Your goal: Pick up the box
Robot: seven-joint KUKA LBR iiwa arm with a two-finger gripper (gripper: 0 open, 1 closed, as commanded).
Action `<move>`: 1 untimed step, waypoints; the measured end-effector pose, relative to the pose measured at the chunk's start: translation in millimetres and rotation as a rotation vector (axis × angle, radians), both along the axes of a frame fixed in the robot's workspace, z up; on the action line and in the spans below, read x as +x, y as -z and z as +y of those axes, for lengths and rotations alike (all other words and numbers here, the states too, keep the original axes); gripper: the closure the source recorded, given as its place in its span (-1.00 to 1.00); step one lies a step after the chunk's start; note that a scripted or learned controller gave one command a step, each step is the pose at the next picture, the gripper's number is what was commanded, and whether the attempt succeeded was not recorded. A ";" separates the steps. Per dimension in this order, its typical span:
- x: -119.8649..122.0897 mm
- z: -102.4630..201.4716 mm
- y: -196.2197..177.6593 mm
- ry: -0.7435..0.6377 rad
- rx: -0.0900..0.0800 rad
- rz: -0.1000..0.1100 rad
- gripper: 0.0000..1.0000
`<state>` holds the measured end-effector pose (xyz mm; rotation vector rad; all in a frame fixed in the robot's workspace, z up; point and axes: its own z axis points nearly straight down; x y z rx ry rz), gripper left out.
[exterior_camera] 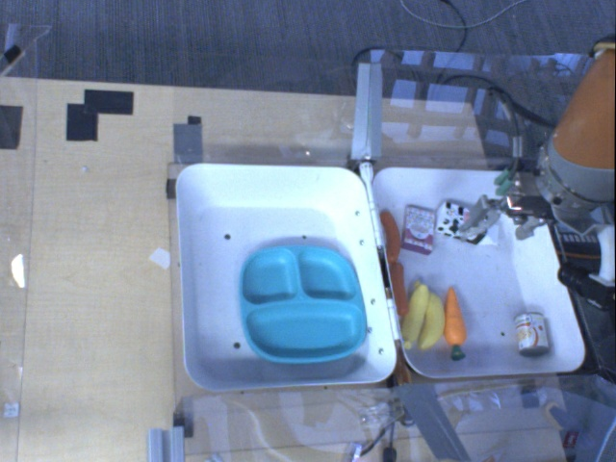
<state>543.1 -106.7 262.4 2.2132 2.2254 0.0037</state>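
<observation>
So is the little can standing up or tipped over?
Standing up. The can in the right bin shows its round top facing upward, with its label side below.

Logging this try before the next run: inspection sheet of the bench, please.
Surface: pale wood bench bearing a left bin and a right bin, both shallow and white, side by side.
Job's things: small maroon box lying flat in the right bin's far left part, ungrasped.
Clutter: blue divided tray in the left bin; in the right bin, a sausage along the left wall, bananas, carrot, small can, black-and-white item right of the box.
Grippers: gripper low, right of the box, beside the black-and-white item.
Cables: thin cable looped on the floor behind.
Surroundings: dark carpet; black tape marks on the bench.
</observation>
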 end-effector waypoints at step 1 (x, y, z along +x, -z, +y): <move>111.1 -35.7 131.1 0.165 0.000 -0.002 -1.00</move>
